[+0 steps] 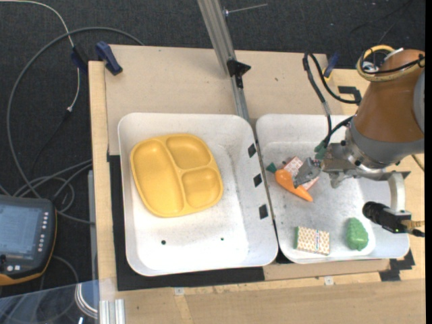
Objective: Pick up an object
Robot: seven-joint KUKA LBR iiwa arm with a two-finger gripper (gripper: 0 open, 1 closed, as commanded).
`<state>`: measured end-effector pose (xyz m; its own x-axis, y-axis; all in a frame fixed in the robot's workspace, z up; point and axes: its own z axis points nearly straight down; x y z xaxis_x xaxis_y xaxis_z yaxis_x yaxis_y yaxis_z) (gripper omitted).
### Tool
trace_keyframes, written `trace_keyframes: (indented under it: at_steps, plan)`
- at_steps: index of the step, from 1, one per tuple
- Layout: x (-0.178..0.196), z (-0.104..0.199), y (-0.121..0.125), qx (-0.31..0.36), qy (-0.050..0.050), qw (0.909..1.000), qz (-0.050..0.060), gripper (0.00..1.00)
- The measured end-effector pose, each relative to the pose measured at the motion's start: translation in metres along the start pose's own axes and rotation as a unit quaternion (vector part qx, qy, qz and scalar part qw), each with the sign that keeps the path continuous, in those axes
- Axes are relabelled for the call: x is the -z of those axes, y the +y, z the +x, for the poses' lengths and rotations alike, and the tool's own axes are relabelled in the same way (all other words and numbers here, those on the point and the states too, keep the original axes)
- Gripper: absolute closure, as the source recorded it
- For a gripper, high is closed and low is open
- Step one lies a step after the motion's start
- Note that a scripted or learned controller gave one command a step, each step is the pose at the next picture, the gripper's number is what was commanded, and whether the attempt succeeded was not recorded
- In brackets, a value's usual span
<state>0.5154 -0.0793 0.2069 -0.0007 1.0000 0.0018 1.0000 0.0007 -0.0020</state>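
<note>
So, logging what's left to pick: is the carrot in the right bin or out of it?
In. The carrot lies on the right bin's floor, beside the gripper.

The arm reaches in from the right edge, its broad orange band uppermost and the grey wrist housing just below and left of it. The pincer sits at the arm's leftmost tip, lowered and pointing left. Dark cables arc up and back from behind it toward the orange band.
</note>
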Motion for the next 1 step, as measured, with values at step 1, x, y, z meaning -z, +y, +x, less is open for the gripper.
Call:
trace_keyframes:
  at_steps: [1]
  plan:
    - [0.0,-0.0001,0.0001,0.0,0.0,1.0,0.0,0.0]
